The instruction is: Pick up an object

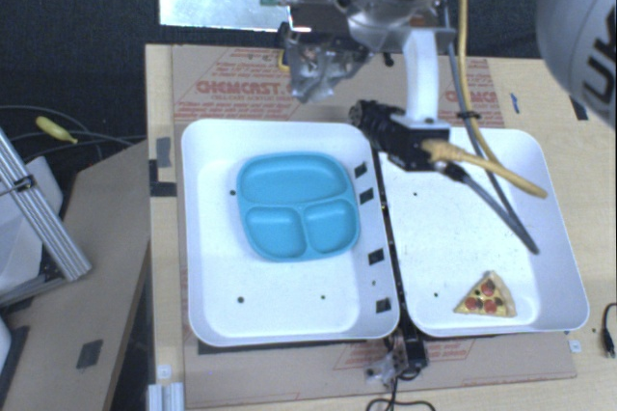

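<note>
A blue divided tray (294,206) is lying in the left bin (207,303), a pizza slice (487,295) is sitting in the right bin's (549,206) near corner, and the claw (313,76) is hovering beyond both, its state impossible to tell.

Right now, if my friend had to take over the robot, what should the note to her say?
Gripper: up above the far edge of the left bin, over the cardboard. I cannot tell whether it is open or shut, and I see nothing in it.
Things: a blue divided plate lies flat in the middle of the left bin. A toy pizza slice lies in the near right corner of the right bin.
Done: nothing picked up yet; both things rest in their bins.
Left: bring the gripper down over one thing, grasp it and lift it. The pizza slice is small; the plate is wide and flat, probably harder to grip.
</note>
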{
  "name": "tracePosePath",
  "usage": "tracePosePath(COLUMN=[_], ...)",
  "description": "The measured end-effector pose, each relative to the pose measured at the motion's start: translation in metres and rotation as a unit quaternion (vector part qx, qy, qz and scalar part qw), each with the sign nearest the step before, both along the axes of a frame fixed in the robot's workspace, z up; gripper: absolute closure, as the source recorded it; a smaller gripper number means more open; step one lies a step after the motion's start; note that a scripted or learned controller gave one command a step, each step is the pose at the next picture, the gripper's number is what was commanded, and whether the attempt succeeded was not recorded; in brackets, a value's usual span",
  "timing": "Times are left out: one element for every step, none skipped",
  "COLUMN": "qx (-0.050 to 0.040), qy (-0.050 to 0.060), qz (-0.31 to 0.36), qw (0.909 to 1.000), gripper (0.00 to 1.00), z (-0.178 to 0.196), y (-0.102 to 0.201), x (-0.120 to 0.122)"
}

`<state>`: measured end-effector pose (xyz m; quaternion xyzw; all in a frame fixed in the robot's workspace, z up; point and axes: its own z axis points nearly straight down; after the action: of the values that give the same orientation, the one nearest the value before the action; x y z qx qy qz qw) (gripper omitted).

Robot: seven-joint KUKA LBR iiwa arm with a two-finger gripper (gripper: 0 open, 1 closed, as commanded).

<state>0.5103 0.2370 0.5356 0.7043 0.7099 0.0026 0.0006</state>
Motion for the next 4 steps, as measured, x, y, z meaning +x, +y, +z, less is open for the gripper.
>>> tracePosePath(qx=[-0.0023,0.0002,-0.0003,-0.0011], qy=[0.003,0.0,0.002,0.002], qz=[-0.004,-0.001,-0.001,-0.004], qw=[1.0,1.0,1.0,1.0], gripper=[1.0,1.0,1.0,1.0], z=[-0.042,-0.01,0.001,-0.008], y=[-0.003,-0.002,-0.003,-0.025], x=[0.058,0.029,-0.019,-0.022])
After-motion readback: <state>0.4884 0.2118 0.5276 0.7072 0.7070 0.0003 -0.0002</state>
